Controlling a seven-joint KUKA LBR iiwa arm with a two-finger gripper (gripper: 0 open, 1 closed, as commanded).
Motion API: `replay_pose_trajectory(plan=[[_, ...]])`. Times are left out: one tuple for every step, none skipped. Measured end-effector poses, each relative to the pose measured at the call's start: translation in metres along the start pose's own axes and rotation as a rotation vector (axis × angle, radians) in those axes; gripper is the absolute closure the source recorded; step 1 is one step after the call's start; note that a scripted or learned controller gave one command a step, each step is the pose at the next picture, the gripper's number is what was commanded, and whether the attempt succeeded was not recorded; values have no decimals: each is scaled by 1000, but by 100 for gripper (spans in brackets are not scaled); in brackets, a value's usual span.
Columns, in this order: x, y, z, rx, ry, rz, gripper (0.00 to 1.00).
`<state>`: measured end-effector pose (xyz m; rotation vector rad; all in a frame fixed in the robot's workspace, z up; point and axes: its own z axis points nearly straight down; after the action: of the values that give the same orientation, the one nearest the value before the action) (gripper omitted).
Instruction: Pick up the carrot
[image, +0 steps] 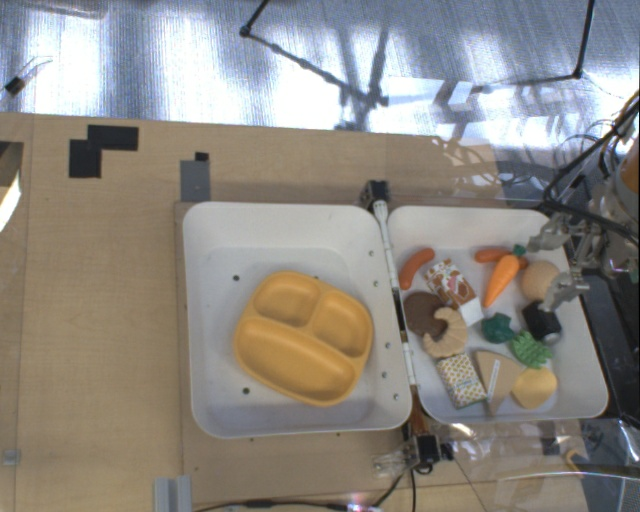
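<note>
The tool (566, 262) hangs open, seemingly touching nothing, right of the carrot (501, 279).

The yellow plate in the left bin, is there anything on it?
Nothing lies on the yellow plate; its three compartments are bare. It rests on the left bin floor. What is beneath the plate is covered.

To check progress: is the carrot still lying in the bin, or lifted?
Lying in the right bin. The carrot rests flat among the other toy foods, leaf end toward the far wall.

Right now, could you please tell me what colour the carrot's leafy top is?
Green, on an orange carrot, seen in the camera view in the right bin.
</note>
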<state>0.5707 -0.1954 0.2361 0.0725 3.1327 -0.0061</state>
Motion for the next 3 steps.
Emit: replay_pose_trajectory(plan=[[1, -8, 118, -6, 9, -76, 0], [34, 7, 145, 1, -10, -209, 0], [9, -10, 76, 1, -11, -144, 0]])
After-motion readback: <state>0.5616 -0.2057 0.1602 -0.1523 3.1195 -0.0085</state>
